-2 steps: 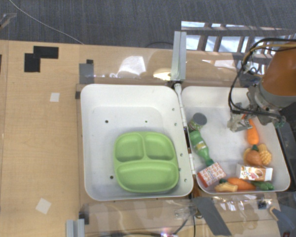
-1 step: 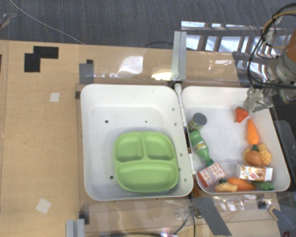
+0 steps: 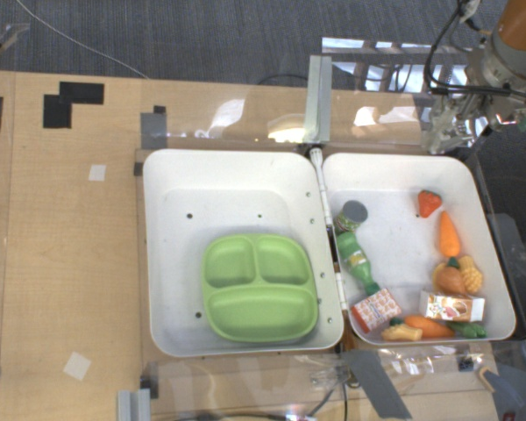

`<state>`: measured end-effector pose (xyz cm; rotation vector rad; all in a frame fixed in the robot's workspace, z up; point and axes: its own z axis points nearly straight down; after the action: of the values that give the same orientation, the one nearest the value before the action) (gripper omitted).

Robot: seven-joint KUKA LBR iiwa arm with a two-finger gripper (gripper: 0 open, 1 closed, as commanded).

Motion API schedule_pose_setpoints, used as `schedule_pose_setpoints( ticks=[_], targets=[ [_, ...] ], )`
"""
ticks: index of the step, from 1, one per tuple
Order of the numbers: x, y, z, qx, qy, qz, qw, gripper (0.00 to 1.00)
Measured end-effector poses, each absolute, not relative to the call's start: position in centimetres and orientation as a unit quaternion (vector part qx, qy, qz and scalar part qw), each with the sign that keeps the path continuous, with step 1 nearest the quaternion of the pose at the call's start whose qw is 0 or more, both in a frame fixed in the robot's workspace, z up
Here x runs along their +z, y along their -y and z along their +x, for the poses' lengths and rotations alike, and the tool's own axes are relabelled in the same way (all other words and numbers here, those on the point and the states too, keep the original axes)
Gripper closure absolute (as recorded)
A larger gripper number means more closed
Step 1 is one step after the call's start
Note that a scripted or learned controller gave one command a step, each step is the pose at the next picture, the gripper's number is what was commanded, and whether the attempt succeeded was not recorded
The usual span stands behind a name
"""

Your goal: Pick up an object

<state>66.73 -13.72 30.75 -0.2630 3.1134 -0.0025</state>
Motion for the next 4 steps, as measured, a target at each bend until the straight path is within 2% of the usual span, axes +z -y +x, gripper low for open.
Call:
schedule_pose_setpoints(
  ticks=[1,2,3,4],
  targets=[
    [39.9,12.4,67.1,-0.0013,-0.999,-0.039,0.011,1.00],
    [30.3,16.4,63.0,-0.0003,-0.998,-0.063,0.002,1.00],
    [36.1,15.4,67.1,-0.0005,-1.000,0.021,0.008,1.00],
    [48.1,15.9,66.1,-0.0010,-0.996,0.092,0.012,1.00]
  ],
)
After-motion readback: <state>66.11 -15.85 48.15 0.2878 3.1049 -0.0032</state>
